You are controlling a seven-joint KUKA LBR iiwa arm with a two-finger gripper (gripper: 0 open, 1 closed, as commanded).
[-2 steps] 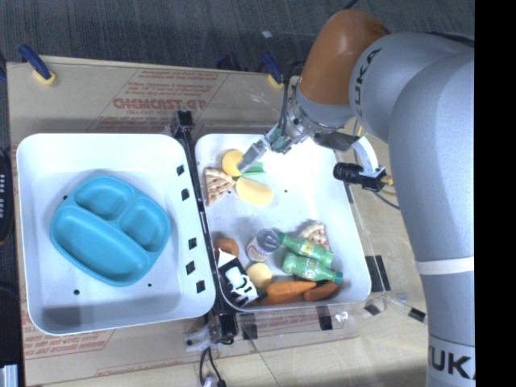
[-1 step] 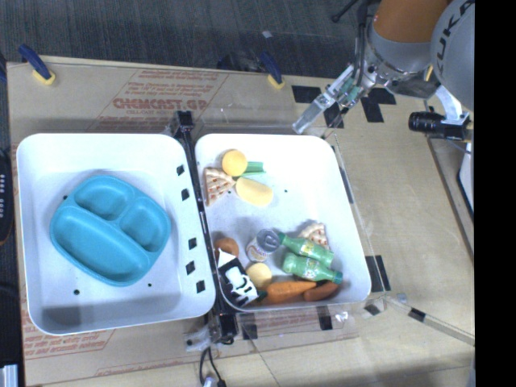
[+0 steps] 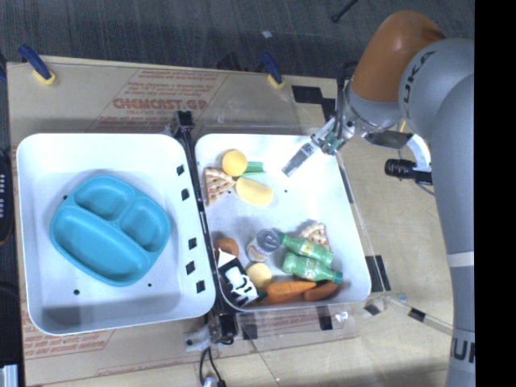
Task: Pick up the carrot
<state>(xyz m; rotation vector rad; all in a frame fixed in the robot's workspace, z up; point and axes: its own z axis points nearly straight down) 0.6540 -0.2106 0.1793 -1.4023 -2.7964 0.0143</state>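
Nearest us, the carrot (image 3: 289, 291) lies flat along the right bin's (image 3: 348, 210) front wall, wedged between a brown sausage (image 3: 322, 292) and a black-and-white toy (image 3: 237, 282), with green bottles (image 3: 310, 258) just behind, so we judge a clean grasp awkward. Our pincer (image 3: 297, 163) hangs well apart over the bin's far corner, pinching nothing; whether it is spread we cannot tell.

Carrot (image 3: 289, 291) partly hidden by green bottle (image 3: 310, 268); tool (image 3: 296, 162) fingers blurred
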